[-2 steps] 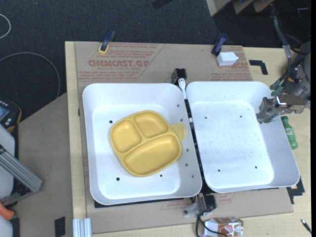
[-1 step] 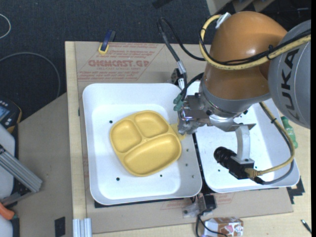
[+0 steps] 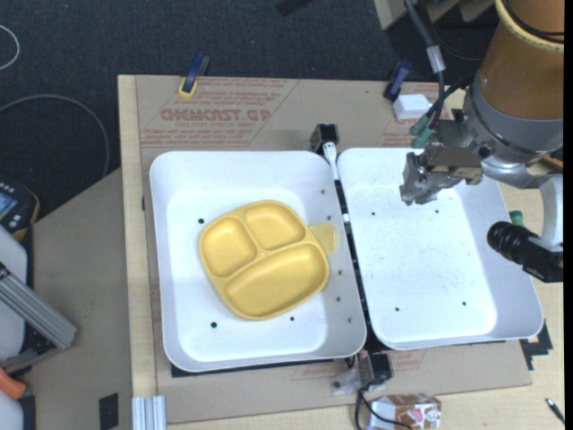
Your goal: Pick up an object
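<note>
A yellow divided plate [image 3: 263, 258] with three compartments lies in the left white bin [image 3: 175, 325]. A small yellow piece [image 3: 324, 236] lies against its right edge. My gripper [image 3: 419, 191] hangs over the far part of the right white bin [image 3: 501, 321], well to the right of the plate. Its fingers point down and I see nothing between them.
The two bins sit side by side on a cardboard sheet [image 3: 224, 115] with clamps at the back edge. A black cylindrical part [image 3: 524, 245] juts over the right bin's right rim. Cables and a small box [image 3: 407, 412] lie at the front.
</note>
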`<state>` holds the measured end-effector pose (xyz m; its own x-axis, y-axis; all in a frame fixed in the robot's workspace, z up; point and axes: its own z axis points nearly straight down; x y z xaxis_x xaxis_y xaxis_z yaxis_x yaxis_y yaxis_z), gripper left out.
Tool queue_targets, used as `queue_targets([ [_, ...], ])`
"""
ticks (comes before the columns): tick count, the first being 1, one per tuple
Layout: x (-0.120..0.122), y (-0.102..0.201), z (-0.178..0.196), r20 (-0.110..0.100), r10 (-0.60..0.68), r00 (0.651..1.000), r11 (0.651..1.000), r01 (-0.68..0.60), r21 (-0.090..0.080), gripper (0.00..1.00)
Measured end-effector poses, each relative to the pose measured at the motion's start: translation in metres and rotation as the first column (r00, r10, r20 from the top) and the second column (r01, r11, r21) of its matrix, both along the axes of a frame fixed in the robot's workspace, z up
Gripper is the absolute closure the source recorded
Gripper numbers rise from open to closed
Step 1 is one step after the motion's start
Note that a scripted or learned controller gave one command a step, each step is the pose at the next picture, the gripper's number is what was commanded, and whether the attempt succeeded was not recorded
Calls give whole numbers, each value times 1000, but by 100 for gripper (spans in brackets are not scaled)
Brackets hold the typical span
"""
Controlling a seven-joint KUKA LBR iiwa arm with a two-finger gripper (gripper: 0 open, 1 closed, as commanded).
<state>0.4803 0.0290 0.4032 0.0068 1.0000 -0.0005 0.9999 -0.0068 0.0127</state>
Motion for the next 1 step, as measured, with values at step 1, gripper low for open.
queue_targets([
  [1,-1,62,4,-9,13,1000,1000,-13,2,100],
])
